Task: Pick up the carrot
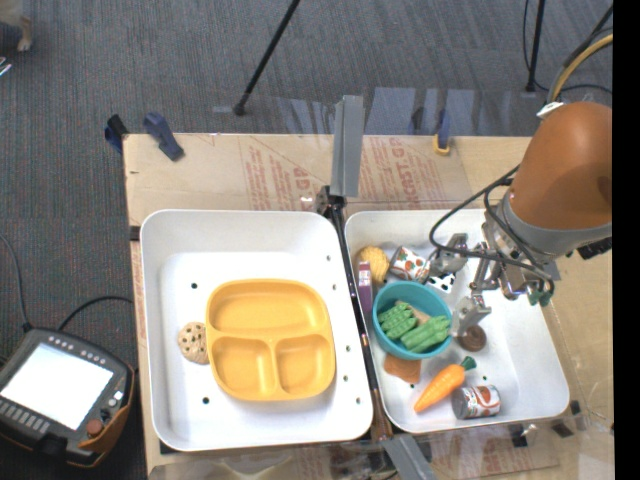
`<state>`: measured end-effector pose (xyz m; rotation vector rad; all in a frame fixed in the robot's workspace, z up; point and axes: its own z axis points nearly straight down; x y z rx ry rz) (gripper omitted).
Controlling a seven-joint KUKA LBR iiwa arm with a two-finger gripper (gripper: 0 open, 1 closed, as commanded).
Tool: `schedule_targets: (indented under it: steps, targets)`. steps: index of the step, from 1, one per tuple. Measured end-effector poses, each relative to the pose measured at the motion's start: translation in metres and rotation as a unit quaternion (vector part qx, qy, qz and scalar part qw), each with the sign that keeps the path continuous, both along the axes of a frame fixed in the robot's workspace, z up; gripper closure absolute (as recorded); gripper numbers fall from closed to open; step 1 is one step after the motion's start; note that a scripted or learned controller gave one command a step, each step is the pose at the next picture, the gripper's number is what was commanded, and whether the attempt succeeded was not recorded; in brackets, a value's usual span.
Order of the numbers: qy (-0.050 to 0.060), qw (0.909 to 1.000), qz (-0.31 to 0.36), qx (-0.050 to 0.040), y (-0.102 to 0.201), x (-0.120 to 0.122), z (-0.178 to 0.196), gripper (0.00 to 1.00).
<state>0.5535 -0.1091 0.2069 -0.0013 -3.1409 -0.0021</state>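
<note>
Fixed overhead camera, slanted down, both bins (160, 268)

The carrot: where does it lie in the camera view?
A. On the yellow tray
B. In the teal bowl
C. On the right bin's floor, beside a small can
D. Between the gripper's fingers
C: the carrot lies on the right bin floor, next to the small can, below the teal bowl.

A wooden bench (250, 173) is standing on dark grey ribbed carpet (150, 58), which is running all around it. Behind the bench, thin black stand legs (270, 48) are slanting across the carpet. Left of the bench and nearer me, a handheld control pendant (62, 393) is lying on the carpet, its pale screen glowing.
</note>
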Motion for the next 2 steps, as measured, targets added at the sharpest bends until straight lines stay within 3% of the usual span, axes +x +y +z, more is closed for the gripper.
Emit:
schedule_targets:
  steps: [1,2]
  targets:
    - [0.000,0.9972,-0.074,0.0002,0.004,-0.040,-0.119,0.00]
    - [0.000,0.9937,-0.112,-0.0001,0.028,-0.078,-0.120,0.00]
